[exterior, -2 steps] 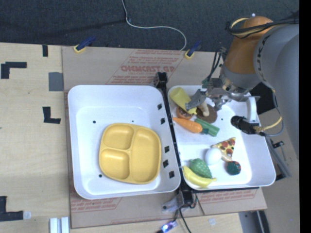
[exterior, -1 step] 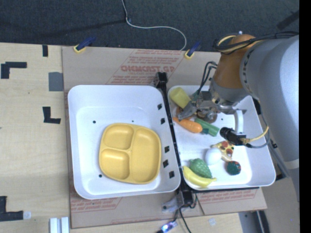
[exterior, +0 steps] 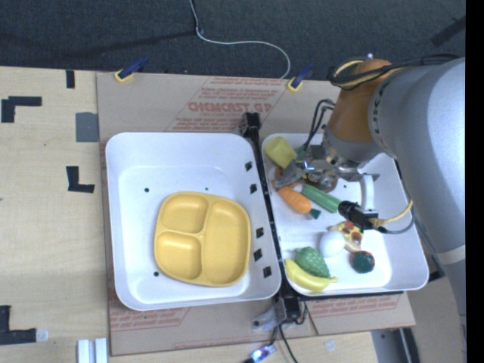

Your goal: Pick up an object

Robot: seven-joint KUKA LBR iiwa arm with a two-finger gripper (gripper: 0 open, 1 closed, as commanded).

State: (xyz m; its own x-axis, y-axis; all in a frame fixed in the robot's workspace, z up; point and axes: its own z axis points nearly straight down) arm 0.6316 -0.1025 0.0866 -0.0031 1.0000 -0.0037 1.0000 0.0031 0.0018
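Print colour: faded red lettering on the flat brown cardboard sheet (exterior: pixel 227 104) lying under the two bins.
Print place: on the strip of cardboard just beyond the far rim of the left shallow white plastic bin (exterior: pixel 125 203).
Print orientation: the letters stand upside down and reversed as the camera sees them.
Readable wording: none; the largest line is a single long word in capitals, but its letters cannot be made out with any certainty.
Smaller lines: further rows of red type above and below it, too small to read.
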